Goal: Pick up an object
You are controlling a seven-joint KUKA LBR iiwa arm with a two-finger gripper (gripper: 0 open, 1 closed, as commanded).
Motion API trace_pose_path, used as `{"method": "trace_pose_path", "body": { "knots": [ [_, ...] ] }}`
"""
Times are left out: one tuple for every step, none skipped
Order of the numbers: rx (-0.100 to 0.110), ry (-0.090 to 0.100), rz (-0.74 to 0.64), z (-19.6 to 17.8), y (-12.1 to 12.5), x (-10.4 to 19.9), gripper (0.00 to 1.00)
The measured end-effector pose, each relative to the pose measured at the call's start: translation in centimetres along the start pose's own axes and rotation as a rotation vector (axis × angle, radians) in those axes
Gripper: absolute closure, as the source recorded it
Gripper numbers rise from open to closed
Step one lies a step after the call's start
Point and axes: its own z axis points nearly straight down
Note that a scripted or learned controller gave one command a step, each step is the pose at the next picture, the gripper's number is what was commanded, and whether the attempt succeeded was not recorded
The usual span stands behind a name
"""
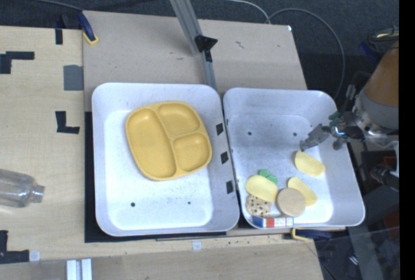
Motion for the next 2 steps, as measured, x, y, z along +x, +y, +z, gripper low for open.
{"method": "trace_pose_path", "body": {
  "knots": [
    [-0.003, -0.004, 0.002, 10.0, -2.3, 5.3, 0.00],
    [-0.005, 0.001, -0.007, -0.4, -4.1, 15.3, 0.00]
  ]
}}
